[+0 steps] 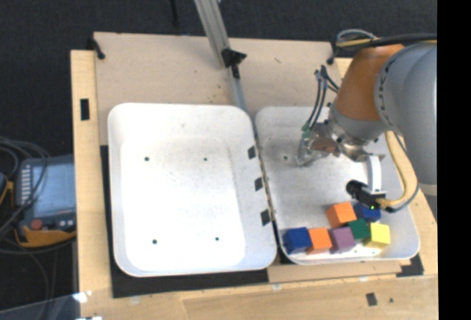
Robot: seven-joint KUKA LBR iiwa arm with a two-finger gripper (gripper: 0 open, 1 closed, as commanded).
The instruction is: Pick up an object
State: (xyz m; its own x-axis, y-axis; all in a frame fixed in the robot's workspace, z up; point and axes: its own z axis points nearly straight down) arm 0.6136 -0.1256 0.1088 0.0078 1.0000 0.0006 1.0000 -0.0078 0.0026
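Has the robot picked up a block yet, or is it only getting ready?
Only getting ready, it seems. The arm has reached over the right bin, and the gripper hangs above bare bin floor with no block seen between its fingers. The blocks, like the blue block and orange block, sit clustered at the bin's near edge. Moving there, grasping and lifting are all left.

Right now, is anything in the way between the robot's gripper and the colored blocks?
Nothing visible. The gripper hangs over bare floor of the right bin, and the blocks sit clustered at the bin's near edge, with open white floor between them.
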